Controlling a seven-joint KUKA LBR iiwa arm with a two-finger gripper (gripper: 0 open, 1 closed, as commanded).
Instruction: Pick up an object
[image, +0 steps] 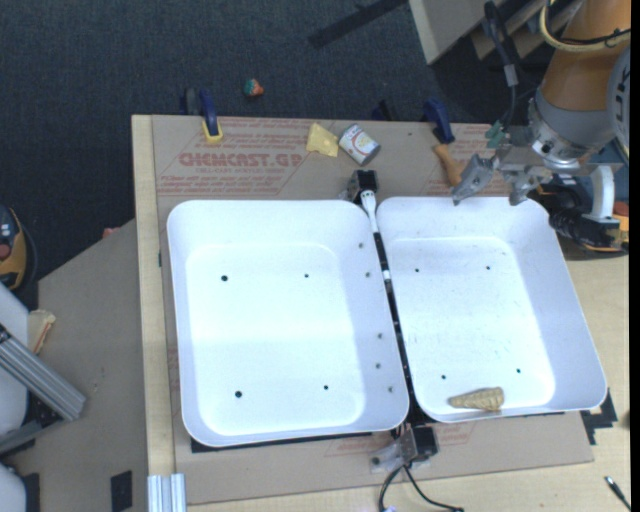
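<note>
The grey arm's two-finger tool (492, 180) hangs over the far rim of the right-hand shallow white bin (560, 262), its fingers spread apart with nothing between them. The one thing to pick, a small tan cone-shaped piece (476, 400), lies flat on that bin's floor close to the near wall, so from the tool it sits well apart, straight across the bin toward the camera and barely to either side. Its long axis runs crosswise to that line of approach, roughly along the bin's near wall, with the pointed end away from the arm's side. By my judgement the coming move is a long reach toward the near wall, then a descent with the fingers set across the piece's short width. The left-hand shallow white bin (190, 300), beyond the dividing rims, holds nothing graspable that I can make out
</note>
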